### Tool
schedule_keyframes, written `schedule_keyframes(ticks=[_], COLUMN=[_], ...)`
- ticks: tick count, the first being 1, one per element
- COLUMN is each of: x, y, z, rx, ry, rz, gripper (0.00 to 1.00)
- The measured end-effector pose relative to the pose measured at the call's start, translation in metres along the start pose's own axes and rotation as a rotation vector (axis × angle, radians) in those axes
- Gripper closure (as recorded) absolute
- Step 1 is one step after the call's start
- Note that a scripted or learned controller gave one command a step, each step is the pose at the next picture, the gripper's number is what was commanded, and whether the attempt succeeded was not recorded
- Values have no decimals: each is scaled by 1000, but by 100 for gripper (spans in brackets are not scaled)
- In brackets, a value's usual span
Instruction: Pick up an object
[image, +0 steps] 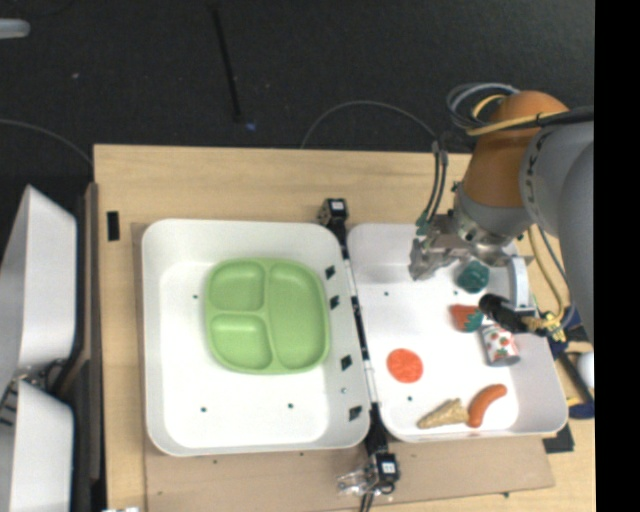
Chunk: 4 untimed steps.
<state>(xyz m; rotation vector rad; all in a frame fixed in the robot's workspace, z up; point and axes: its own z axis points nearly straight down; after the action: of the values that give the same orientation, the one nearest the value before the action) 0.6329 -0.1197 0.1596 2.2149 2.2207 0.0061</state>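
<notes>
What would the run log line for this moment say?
gripper: over right bin far edge, fingers unclear | nothing seen held | orange disc, sausage in bin | green tray left bin

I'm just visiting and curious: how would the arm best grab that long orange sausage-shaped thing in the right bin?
Across its middle, coming straight down from above. The orange sausage lies flat and tilted on the right bin floor, long and narrow, so closing across its short width should fit best. The cone-shaped piece sits close on its left, so a mid-body grip seems safest.

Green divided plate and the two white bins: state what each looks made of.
Green divided plate: likely moulded plastic, matte; one even pale green, soft rounded compartment ridges, no glare.
Left bin and right bin: probably thin formed plastic, smooth, slightly glossy; uniform white, rounded corners and shallow rolled rims. Painted metal can't be excluded.
</notes>
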Motion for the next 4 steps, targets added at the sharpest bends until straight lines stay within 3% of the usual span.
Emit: schedule_keyframes(ticks=[2, 4], x=[-5, 96], y=[3, -3], z=[-82, -79], rx=[0, 6], ry=[0, 1], rz=[0, -4], gripper=[100, 100])
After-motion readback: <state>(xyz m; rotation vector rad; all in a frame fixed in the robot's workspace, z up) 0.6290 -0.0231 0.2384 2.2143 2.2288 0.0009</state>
